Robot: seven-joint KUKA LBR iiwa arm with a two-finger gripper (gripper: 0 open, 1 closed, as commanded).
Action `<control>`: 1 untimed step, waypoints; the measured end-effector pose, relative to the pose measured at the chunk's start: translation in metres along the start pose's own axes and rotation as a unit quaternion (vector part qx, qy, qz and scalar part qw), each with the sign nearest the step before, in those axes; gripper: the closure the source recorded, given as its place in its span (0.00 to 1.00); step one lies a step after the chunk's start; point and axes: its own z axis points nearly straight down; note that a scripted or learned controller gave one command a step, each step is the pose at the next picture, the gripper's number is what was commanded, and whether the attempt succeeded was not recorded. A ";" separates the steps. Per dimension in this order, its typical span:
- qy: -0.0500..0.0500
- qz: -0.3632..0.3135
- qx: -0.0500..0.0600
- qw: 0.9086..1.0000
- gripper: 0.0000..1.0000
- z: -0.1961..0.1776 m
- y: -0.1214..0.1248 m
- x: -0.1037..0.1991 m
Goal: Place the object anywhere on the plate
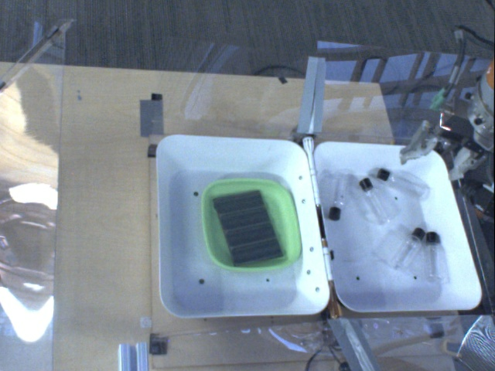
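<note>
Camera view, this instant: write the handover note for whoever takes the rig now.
Gripper: at the right bin's far right corner; finger state unreadable.
Things: small clear plastic vials with black caps lie scattered in the right bin. The green square plate sits in the left bin with a dark ribbed slab on it.
Done: no vial on the plate.
Left: pick one, place it on the plate.

In your left bin [174, 230] sits the plate [213, 238], a ridged block [247, 228] lying on it; the right bin [456, 273] holds scattered vials [371, 185] (some touching), gripper [437, 141] above its far corner.
</note>
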 end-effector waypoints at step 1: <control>-0.001 -0.024 -0.002 1.000 0.00 -0.090 -0.019 -0.084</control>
